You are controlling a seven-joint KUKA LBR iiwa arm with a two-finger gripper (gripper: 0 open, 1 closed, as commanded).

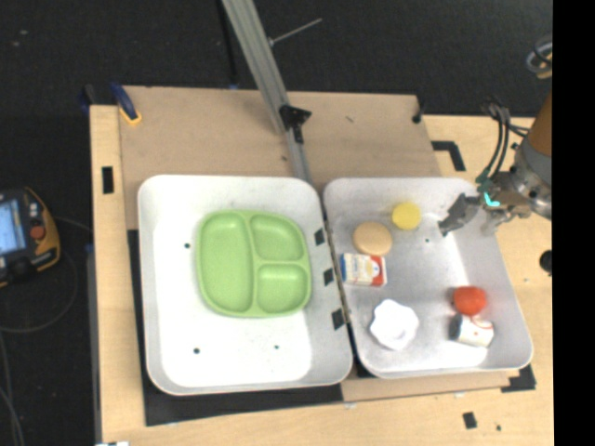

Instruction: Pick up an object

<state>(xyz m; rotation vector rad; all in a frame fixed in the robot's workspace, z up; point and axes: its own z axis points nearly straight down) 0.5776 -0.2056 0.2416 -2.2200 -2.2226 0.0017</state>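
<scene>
Now | arm (532,161) reaching from right | tool (462,212) over right bin (432,240) edge | grip state unclear

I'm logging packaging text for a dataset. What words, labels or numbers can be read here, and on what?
None can be read.
Small carton: red and blue print, too blurred.
White-and-red item in the right bin's corner: marks too small.
Device with a screen at the left edge: display illegible.

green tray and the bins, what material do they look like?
Green tray: likely moulded plastic, matte; uniform colour, soft rounded edges on its three compartments. Left bin and right bin: probably plastic too, white and smooth, slightly glossy, with rounded corners. Painted metal can't be excluded.
</scene>
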